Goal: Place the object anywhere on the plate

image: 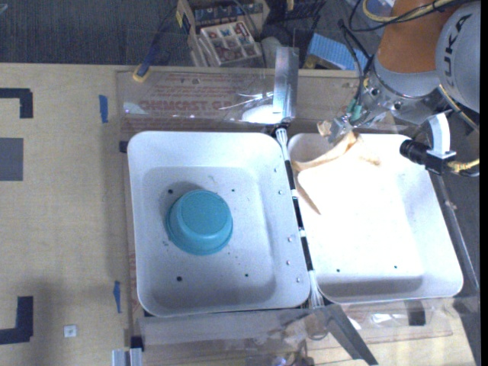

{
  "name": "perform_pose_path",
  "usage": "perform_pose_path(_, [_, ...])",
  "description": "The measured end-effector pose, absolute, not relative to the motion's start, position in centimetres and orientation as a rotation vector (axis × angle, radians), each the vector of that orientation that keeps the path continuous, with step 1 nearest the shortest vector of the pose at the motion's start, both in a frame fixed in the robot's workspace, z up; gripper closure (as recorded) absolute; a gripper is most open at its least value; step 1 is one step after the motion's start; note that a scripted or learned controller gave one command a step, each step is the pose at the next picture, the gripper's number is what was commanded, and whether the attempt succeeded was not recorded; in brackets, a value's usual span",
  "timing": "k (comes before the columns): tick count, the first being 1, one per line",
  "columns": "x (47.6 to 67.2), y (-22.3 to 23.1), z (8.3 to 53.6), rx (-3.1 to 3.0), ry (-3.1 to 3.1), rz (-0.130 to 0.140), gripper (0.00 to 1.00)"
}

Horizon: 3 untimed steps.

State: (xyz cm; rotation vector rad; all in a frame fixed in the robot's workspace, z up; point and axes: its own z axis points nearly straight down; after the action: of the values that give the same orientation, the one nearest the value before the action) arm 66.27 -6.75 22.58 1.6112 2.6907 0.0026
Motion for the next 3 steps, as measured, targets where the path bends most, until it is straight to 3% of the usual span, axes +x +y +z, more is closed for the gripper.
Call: perform_pose_path(3, [59.2,7.3,21.0,0.006,3.140,0.002,1.00])
